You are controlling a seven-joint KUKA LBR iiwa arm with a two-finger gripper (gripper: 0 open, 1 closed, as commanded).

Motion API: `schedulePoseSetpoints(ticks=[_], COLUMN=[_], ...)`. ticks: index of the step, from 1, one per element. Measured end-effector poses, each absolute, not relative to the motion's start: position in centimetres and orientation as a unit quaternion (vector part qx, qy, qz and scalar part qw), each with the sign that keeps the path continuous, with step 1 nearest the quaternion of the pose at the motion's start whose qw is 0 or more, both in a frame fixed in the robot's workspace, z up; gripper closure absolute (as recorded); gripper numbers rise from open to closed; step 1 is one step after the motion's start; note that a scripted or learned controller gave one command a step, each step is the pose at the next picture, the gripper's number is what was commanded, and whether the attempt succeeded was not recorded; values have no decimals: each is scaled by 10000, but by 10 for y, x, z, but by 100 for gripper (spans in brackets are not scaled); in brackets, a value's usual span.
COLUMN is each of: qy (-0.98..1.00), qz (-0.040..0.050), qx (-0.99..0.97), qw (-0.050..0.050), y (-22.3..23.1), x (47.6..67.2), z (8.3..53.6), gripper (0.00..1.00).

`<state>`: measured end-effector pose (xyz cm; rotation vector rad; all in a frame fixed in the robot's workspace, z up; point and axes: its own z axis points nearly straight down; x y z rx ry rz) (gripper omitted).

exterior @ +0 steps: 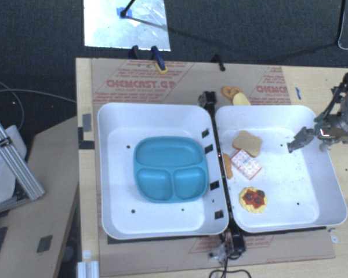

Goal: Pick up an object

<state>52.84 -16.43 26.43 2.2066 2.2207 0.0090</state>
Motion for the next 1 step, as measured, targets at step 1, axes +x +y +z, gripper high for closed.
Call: schedulePoseSetpoints(ticks=[1], qy=[7096], qz=[20], qx=[7045], qw=[33], y=[-158], x=[590], z=[267], gripper=[0])
